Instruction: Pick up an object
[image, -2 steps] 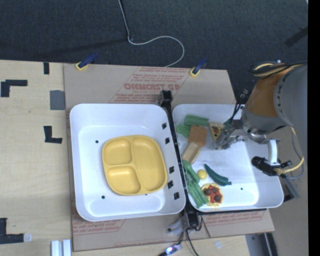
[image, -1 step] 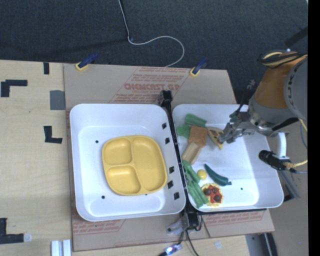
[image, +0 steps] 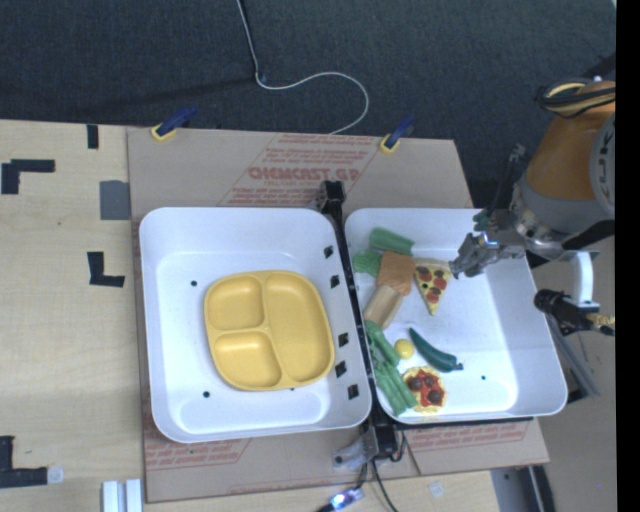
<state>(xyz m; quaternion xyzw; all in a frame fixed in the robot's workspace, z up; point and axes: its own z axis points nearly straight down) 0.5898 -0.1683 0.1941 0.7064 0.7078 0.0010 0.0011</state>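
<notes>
- Gripper (image: 466, 262) hangs over the upper right part of the right bin (image: 520, 330), just right of the pizza slice (image: 432, 286). Can't tell how it's set from this angle, too dark and small, and I see nothing held in it.
- Arm (image: 570, 165) comes in from the right, orange band sitting above the wrist, well outside the right bin's rim.
- Pizza slice is my landmark: it lies flat on the bin floor, pointed tip aimed down.
- Just left of the pizza slice, touching or nearly so, is a tan bread-like piece (image: 393, 282), tilted.
- Up and left of the pizza slice sits a green block (image: 390, 241) near the bin's top wall.
- Below the pizza slice: a small yellow ball (image: 403, 349), and beside it a dark green pepper (image: 434, 352).
- Further below the pizza slice, a second topped piece, red and yellow (image: 424, 386), near the bottom wall.
- Long green bean-like thing (image: 386, 370) runs along the bin's left wall, down-left of the pizza slice.
- Far left of the pizza slice, the left bin (image: 170, 300) holds a yellow divided plate (image: 268, 329).
</notes>
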